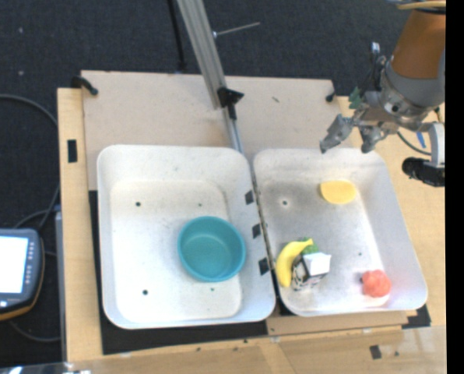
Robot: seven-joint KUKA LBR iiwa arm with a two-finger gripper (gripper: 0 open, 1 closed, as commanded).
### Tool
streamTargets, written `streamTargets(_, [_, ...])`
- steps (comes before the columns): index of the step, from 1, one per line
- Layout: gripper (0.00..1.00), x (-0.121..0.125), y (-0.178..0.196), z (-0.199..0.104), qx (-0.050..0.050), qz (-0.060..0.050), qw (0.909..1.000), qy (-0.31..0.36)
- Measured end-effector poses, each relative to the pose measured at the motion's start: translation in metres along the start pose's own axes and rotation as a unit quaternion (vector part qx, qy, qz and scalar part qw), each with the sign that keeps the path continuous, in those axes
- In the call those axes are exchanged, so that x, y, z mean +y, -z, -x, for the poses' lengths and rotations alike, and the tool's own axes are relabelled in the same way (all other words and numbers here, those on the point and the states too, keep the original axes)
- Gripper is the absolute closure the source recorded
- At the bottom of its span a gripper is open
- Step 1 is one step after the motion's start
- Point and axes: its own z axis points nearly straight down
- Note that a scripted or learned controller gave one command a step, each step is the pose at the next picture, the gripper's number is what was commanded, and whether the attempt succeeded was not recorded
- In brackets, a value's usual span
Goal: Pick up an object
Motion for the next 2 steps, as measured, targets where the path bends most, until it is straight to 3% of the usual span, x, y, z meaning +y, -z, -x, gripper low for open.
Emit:
streamTargets(1, [0.00, 0.000, 0.000, 0.000, -0.001, 0.000, 1.0000, 0.000])
streamTargets(2, [0.00, 0.001, -0.063, 0.003, -0.001, -0.003, 1.0000, -0.002])
